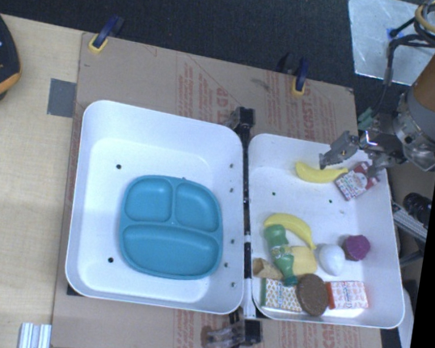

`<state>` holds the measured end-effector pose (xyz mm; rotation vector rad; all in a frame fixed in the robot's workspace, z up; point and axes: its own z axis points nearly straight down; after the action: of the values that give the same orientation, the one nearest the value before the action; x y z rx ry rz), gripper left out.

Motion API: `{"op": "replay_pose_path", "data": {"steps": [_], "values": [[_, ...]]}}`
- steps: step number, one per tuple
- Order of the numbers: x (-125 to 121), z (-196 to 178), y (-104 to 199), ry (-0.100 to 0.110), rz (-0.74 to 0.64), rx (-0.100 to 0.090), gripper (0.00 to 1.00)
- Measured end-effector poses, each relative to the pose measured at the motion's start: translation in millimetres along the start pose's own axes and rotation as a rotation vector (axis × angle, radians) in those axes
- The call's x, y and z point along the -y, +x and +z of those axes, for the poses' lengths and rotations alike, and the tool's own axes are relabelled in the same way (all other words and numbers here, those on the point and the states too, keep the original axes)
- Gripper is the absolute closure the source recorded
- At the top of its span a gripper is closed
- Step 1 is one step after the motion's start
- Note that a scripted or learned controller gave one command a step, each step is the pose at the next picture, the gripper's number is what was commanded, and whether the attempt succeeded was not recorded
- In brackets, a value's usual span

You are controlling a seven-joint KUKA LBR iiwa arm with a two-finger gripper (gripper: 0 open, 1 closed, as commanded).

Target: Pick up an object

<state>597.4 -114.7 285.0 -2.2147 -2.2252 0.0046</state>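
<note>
gripper (359, 156) above right bin (286, 151), fingers spread, near yellow banana (318, 174)

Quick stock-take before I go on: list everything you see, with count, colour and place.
Bins: 2, white, side by side.
Divided plate: 1, blue, left bin.
Bananas: 2, yellow, right bin, far end and middle.
Purple ball: 1, right bin.
White ball: 1, right bin.
Green bottle: 1, right bin.
Brown disc: 1, right bin, near edge.
Packets: 3, red-and-white, right bin.
Clamps: 2, bench's far edge.
Pincer: 1, grey, above far banana.
</note>
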Motion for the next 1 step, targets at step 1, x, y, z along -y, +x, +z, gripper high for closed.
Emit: {"op": "replay_pose_path", "data": {"steps": [1], "values": [[21.7,87.5,-33.6,0.008,0.003,0.000,0.00]]}}
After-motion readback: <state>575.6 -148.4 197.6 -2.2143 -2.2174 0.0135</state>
